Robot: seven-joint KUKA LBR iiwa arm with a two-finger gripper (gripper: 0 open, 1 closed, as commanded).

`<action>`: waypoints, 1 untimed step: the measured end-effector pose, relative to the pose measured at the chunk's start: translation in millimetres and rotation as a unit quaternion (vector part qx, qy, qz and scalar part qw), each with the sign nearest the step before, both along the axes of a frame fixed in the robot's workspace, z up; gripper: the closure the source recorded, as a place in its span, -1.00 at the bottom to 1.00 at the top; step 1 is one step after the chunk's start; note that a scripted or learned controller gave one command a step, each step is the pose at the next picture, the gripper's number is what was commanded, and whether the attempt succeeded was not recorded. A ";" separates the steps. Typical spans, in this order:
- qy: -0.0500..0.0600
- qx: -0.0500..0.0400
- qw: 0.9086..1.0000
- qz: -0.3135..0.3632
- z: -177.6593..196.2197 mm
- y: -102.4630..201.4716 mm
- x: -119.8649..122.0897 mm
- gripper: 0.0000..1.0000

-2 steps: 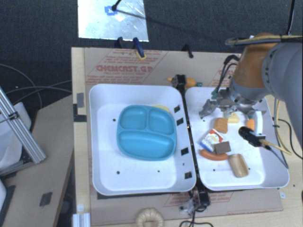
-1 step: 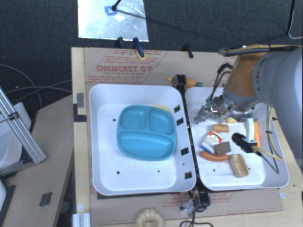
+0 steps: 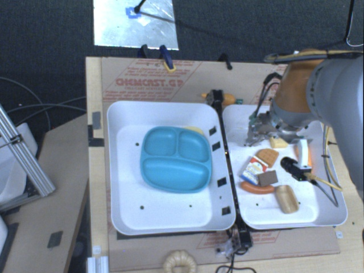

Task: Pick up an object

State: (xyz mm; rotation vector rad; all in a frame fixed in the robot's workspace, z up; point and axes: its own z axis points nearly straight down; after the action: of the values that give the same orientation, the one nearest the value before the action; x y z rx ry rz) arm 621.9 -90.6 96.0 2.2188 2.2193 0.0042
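In the right-hand bin (image 3: 325, 207), gripper (image 3: 254, 136) sits near the tan biscuit (image 3: 267, 156); apart or together, cannot tell.

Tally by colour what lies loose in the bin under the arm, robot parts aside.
Tan or brown: 3, cracker, square block, bread loaf
Red: 1, sausage
Pale yellow: 1, chunk
Multicoloured: 1, small box
Total: 6

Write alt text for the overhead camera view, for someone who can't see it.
A grey robot arm's gripper hangs over the far end of the right bin, near toy food: a cracker, a sausage and a bread roll. The left bin holds a blue divided plate.
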 end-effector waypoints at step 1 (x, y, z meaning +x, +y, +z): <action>-0.002 0.000 1.000 -0.001 62.9 -6.8 0.3 1.00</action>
State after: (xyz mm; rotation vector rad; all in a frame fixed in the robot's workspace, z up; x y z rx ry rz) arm 622.3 -97.5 158.9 2.2177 2.2156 0.0076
